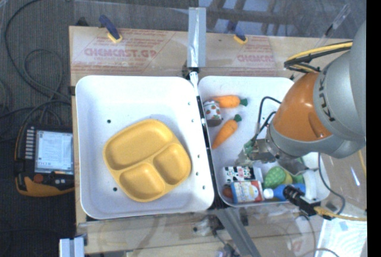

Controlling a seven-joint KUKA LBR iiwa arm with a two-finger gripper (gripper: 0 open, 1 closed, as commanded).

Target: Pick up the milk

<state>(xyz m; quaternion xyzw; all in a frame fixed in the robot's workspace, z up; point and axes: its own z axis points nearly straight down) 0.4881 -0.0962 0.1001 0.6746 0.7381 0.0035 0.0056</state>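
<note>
The milk (241, 174) is a small white carton with black cow patches. It lies on its side near the front edge of the right bin (256, 88). My gripper (252, 152) hangs just above and behind the carton, under the grey and orange wrist (303, 116). The wrist hides most of the gripper, and nothing shows in its grasp.
A red-labelled bottle with a blue cap (250, 192) lies right in front of the milk, and a green toy (275, 177) sits to its right. Two carrots (227, 101) (224, 131) and a small patterned can (212, 112) lie farther back. The left bin (98, 95) holds a yellow divided plate (147, 159).
</note>
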